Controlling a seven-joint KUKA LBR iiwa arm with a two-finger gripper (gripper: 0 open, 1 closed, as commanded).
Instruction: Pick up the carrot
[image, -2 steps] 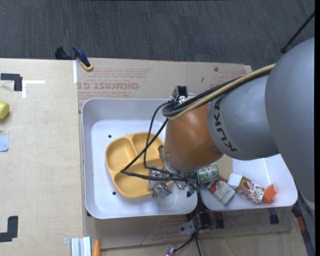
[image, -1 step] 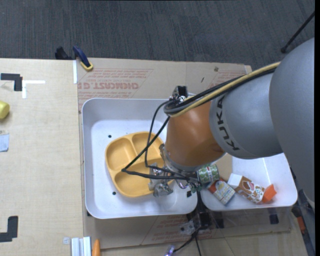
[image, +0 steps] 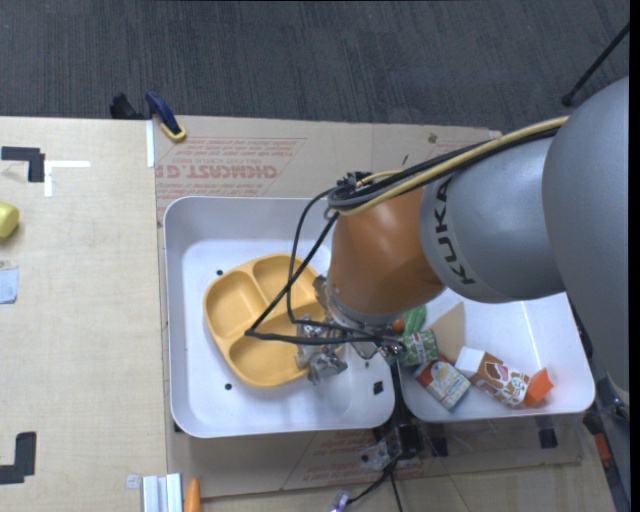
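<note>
The gripper (image: 322, 366) hangs by the yellow plate (image: 252, 318); its grip cannot be told. It may miss the carrot (image: 539, 384), which sits in the right bin's (image: 560, 405) far corner.

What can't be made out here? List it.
- Tool: mostly under the orange wrist in the camera view; its grip state is unclear.
- Carrot: an orange piece at the right bin's far corner could be it; too small to confirm.
- Packets: labels too small, partly behind the arm.
</note>
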